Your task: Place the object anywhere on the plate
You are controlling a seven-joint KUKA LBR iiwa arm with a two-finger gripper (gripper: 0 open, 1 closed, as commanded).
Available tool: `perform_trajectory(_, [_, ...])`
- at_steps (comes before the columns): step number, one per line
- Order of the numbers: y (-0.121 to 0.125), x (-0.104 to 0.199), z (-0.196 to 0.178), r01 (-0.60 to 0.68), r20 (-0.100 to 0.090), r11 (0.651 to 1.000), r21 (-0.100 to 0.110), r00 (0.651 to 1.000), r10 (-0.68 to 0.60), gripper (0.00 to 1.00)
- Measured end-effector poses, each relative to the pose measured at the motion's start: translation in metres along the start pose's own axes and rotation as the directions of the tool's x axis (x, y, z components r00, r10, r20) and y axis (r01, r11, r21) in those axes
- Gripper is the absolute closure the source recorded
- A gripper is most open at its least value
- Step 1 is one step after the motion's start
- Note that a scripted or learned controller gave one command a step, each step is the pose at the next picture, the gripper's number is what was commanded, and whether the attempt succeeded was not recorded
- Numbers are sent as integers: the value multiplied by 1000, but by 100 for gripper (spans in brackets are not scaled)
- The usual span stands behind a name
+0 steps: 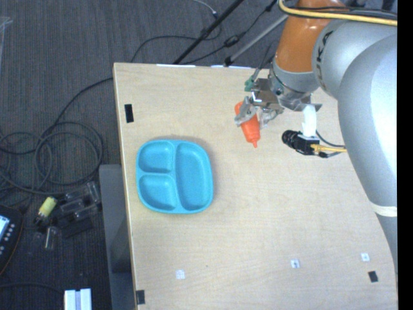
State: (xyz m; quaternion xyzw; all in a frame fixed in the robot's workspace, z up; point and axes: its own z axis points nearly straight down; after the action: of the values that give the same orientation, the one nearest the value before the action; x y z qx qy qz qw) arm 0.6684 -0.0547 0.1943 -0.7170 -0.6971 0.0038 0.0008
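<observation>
A blue plate (pixel 175 176) with three compartments lies on the left part of the wooden bench top. Right of it and farther back, my gripper (pixel 253 113) hangs over the bench with an orange carrot-shaped object (pixel 250 130) between its fingers, the tip pointing down. The object is well apart from the plate, up and to its right.
The grey arm with its orange band (pixel 303 31) fills the upper right. A black and yellow cable fitting (pixel 303 142) sits just right of the gripper. Cables and small items lie on the dark floor to the left of the bench (pixel 258 237).
</observation>
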Motion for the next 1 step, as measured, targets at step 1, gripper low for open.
perform_trajectory(1, [-98, 70, 15, 140, -4, 990, 1, 990, -140, 100])
